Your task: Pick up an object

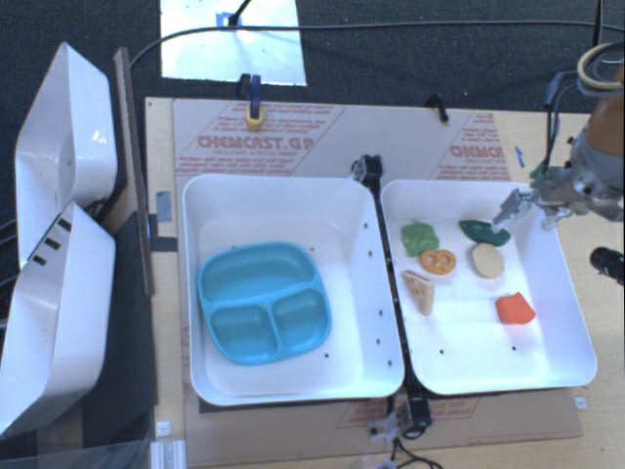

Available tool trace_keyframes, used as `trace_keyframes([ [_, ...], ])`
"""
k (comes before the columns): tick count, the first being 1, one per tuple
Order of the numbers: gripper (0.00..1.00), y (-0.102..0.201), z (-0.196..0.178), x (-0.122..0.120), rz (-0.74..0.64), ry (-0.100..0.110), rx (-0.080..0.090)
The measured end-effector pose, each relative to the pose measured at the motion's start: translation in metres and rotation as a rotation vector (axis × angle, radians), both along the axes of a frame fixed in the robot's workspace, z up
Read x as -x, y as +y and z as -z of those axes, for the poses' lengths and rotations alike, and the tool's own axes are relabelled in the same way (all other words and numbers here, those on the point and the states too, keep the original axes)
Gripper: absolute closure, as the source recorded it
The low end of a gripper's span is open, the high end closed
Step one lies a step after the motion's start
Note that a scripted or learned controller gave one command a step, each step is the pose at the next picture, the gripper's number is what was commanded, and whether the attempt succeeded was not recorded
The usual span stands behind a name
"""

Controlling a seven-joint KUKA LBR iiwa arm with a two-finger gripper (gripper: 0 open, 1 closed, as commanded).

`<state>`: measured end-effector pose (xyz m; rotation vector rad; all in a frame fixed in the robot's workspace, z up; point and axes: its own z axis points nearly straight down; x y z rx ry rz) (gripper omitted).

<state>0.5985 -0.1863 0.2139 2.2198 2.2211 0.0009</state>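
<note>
Several small objects lie in the right bin (566, 350): a green leafy piece (420, 237), an orange pretzel (438, 261), a dark green piece (481, 231), a beige round piece (487, 260), a tan wedge (420, 291) and an orange-red block (515, 308). My gripper (528, 211) hangs over the bin's back right part, just right of the dark green piece. Its fingers (509, 207) are spread open and nothing sits between them.
The left bin (225, 198) holds a blue divided plate (264, 301). A black clamp strip (389, 291) runs between the two bins. Two spare white bins (59, 223) lean at the far left. Cables cross the dark floor behind the bench.
</note>
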Motion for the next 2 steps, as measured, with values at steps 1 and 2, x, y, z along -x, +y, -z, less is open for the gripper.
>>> trace_keyframes([
  [1,0.0,0.067,0.038,-0.064,-0.072,0.004,-0.003],
  [2,1.0,0.063,0.026,-0.064,-0.068,0.001,0.0],
])
